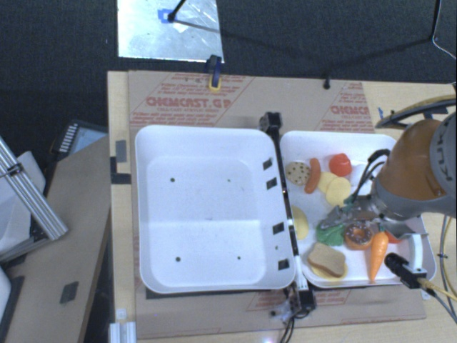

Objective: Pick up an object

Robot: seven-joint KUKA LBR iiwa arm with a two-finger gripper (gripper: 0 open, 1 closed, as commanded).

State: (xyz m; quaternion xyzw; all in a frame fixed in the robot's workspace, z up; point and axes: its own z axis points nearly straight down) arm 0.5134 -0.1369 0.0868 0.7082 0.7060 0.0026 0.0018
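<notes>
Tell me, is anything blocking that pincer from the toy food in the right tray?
Nothing visible does. The pincer is already down in the right bin, among the food. The donut, carrot and yellow pieces lie right beside it. They are crowded together, so singling out one could be fiddly.

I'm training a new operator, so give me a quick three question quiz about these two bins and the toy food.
1. True or false: the toy food lies in the left bin.
2. Which item lies nearest the right bin's front edge: A the tomato, B the sandwich, C the cookie?
3. Fill in: the carrot lies just ____ of the sandwich.

Key: 1 false; 2 B; 3 right.
</notes>
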